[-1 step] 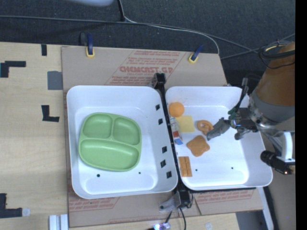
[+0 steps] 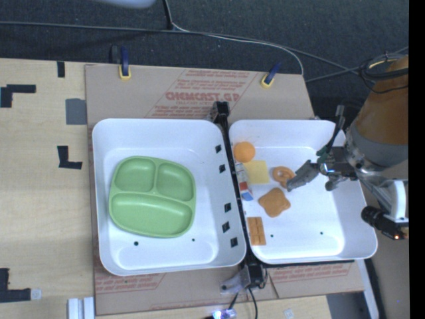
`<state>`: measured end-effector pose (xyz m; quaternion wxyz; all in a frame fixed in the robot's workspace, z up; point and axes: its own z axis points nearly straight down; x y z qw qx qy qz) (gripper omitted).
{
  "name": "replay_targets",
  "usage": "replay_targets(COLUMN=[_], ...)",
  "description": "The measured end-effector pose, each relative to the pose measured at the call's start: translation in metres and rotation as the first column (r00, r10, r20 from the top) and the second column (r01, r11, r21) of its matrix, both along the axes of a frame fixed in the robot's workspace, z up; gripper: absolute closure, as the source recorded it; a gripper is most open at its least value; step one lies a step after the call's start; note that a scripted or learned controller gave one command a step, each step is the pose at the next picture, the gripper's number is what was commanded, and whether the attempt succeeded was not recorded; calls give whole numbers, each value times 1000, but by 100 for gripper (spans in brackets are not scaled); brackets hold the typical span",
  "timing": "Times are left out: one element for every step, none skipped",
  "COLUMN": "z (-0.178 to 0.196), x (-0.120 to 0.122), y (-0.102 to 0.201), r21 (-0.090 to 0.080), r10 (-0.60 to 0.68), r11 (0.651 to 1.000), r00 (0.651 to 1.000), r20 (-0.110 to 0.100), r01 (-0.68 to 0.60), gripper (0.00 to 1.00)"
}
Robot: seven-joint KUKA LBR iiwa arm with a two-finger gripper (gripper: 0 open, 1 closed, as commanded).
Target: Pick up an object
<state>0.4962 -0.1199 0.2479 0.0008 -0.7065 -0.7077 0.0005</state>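
The right bin [image 2: 312,234] holds several small items. An orange ball [image 2: 244,151] lies near the divider, with a yellow block [image 2: 257,173] just below it. A tan pretzel-shaped ring [image 2: 283,175] sits beside the block, and a brown bread-like piece [image 2: 274,202] lies below the ring. A flat orange cracker [image 2: 255,230] rests near the bin's front left. My gripper [image 2: 316,178] hangs over the middle right of this bin, open, with nothing between its fingers. Its left finger [image 2: 301,177] ends just right of the ring.
The left bin [image 2: 119,251] carries a green divided plate [image 2: 153,195]. A small striped item [image 2: 244,186] lies against the divider [image 2: 229,178] between the bins. The arm's grey body [image 2: 382,131] stands over the right bin's right rim. Cables run across the dark floor behind.
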Motion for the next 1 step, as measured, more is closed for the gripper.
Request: replay_targets(z=[-63], x=[-3], y=[-5], r21=[1], r10=[-2], r11=[1000], r00=[1000], r20=[-7], r01=[2], gripper=[0])
